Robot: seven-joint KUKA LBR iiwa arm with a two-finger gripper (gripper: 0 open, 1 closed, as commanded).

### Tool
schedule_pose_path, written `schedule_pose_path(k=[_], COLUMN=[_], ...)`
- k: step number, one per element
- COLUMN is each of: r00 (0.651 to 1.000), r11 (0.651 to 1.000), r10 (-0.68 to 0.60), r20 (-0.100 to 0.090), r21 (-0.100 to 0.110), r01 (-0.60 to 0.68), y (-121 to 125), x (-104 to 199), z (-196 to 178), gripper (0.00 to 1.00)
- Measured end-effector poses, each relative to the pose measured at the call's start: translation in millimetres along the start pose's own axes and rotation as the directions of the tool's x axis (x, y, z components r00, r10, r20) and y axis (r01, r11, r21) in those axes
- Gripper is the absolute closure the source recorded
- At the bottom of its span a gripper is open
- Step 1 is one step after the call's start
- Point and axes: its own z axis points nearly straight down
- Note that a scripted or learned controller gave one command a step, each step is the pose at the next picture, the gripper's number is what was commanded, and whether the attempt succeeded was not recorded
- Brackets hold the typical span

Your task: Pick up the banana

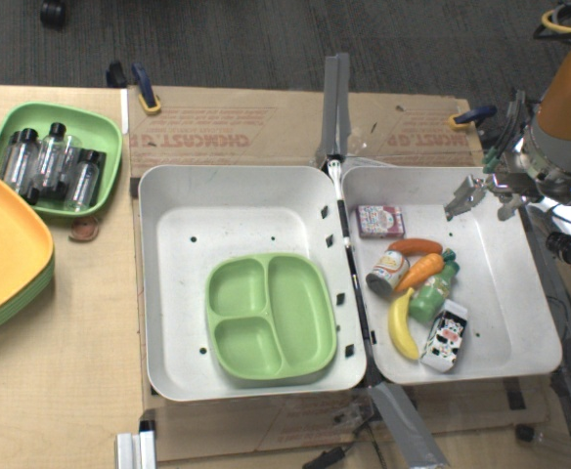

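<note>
Banana point(400, 326) lies in right bin point(520, 301), low and left, well apart from the jaws point(483, 196); jaws apart, holding nothing.

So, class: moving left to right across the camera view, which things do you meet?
Orange plates → green tray of bottles → green divided plate → banana → gripper.

My tool point(483, 195) is showing bare grey metal. The two bins point(168, 213) are looking like smooth matt white plastic, the divided plate point(269, 316) inside the left one a satiny green plastic. The banana point(401, 327) is gleaming slightly, smooth-skinned. Behind the bins, brown cardboard point(227, 130) is lying dull and papery.
</note>
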Motion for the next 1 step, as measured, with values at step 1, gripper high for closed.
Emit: schedule_pose_path(k=[1], r00=[1.0], r11=[1.0], r10=[0.0], r20=[0.0], r21=[0.001], r01=[0.0], y=[0.0], x=[-0.9], z=[-8.2], gripper=[1.0])
